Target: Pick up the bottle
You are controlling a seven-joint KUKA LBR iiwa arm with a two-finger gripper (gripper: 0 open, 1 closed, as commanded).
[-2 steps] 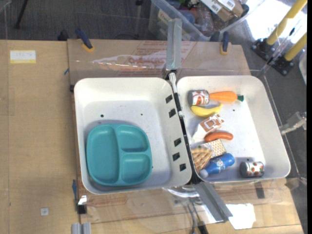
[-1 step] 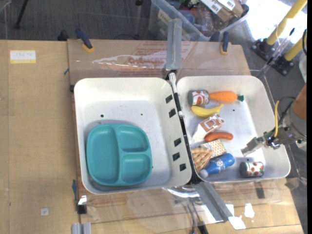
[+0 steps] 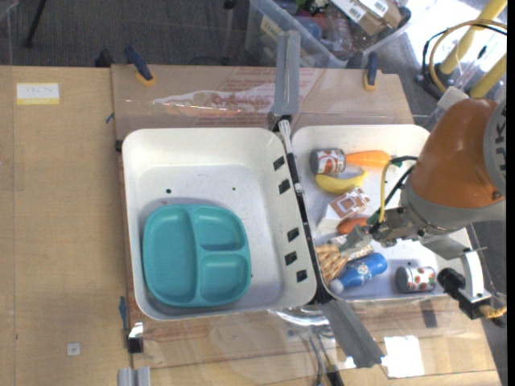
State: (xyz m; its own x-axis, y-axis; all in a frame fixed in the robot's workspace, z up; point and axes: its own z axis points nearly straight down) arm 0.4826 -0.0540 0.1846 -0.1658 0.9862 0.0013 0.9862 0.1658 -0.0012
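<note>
Teal divided plate [image 3: 195, 254] sits in the left bin [image 3: 201, 147]; banana [image 3: 339, 182], carrot [image 3: 368, 158], two cans [image 3: 328, 161] crowd the right bin [image 3: 402, 137].

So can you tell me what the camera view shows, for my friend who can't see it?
The robot's tool hangs just above a blue bottle in the right bin, among cans and toy food. The left bin holds a teal divided plate.

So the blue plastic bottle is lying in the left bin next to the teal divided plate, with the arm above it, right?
Not quite. The camera view shows the blue plastic bottle lying in the right white bin, near its front edge. The teal divided plate sits alone in the left white bin. The arm does reach over the bottle's bin.
</note>
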